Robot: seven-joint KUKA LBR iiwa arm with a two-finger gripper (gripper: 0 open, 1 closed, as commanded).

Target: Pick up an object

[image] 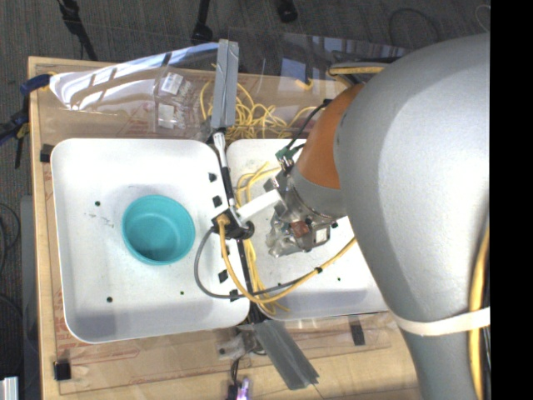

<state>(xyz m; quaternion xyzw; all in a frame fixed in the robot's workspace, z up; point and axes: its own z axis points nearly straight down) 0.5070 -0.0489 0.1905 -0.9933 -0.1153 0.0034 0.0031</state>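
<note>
Two shallow white bins sit side by side on a wooden bench (125, 352), seen from above at a slant. The left bin (83, 290) holds one object, a teal bowl (158, 228), upright with its mouth open to the camera, lying a little left of the bin's centre and well apart from every wall. Open white floor surrounds it on all sides, with the widest stretch toward the near edge.

The right bin (333, 302) is largely hidden by the single grey arm (416, 182), which reaches in from the right and covers most of that bin's far and right portions; its orange band (321, 152) shows just above the wrist. The gripper (287, 236) hangs low over the right bin, near the divide between the two bins. It appears as a tangle of metal and clear parts, and whether its fingers are spread or pressed together cannot be told; nothing can be made out between them.

Yellow and black cables (229, 269) loop across the seam where the bins meet, and more yellow cable (241, 119) lies piled behind the bins. A clear plastic sheet (133, 90) lies across the bench's far left corner.
</note>
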